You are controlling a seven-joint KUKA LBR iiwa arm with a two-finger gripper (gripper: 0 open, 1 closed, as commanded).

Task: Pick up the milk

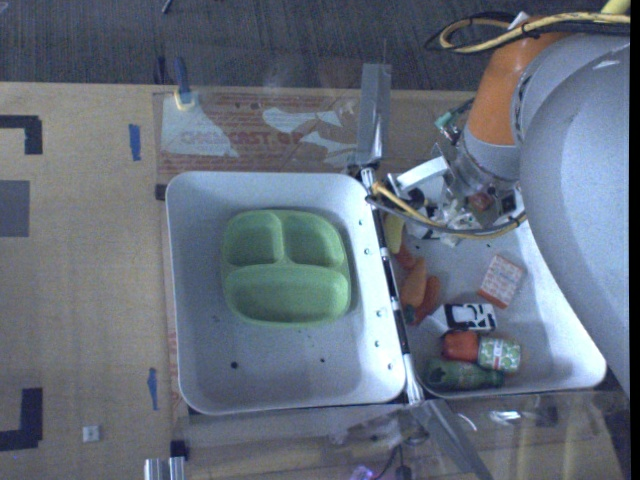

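Nothing lifted yet: the milk [469,315] lies lower right in its bin [560,308]; the gripper [447,208] hovers above, jaws' state unclear.

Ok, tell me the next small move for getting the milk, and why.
Probably shift the gripper toward the front of the right bin and lower over the black-and-white milk carton. The gripper sits at the bin's far end, apart from the carton, which lies close above the red item, so a careful descent seems wise.
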